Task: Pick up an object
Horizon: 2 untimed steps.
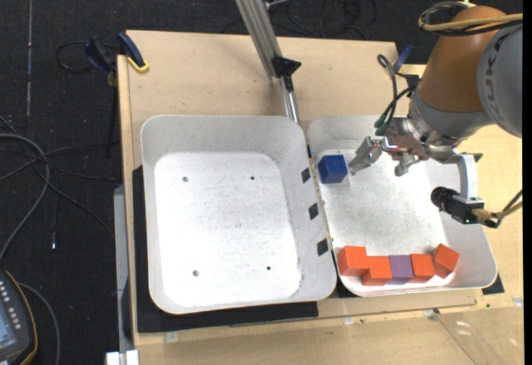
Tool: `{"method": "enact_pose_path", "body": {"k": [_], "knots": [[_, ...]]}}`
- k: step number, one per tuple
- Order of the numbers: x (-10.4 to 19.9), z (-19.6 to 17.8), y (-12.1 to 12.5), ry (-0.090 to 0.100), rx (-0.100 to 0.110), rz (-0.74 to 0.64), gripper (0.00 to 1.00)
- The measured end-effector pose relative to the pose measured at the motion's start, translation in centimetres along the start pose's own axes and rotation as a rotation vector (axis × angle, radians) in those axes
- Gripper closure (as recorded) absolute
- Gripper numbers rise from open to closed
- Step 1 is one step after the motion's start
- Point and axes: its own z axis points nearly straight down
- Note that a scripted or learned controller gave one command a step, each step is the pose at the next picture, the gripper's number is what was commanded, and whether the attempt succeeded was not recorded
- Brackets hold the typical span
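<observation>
A blue cube (332,168) sits in the right bin (391,214), close to its left wall. My gripper (382,157) hangs over the upper part of that bin, just right of the cube, with its two fingers spread apart and nothing between them. Along the bin's front edge lies a row of blocks: several orange ones (356,260) and a purple one (401,267) among them.
The left bin (220,218) stands beside the right one. A slanted metal pole (253,14) comes down from the top to a black clamp behind the bins. The grey arm with its orange band (461,56) fills the upper right.
</observation>
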Motion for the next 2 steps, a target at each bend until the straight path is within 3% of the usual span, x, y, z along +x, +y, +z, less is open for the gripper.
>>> {"method": "enact_pose_path", "body": {"k": [1,2], "knots": [[-1.2,2.4,0.4,0.0,0.001,-0.003,0.0],[-8.7,-1.2,8.1,-0.005,-0.011,-0.001,0.0]]}}
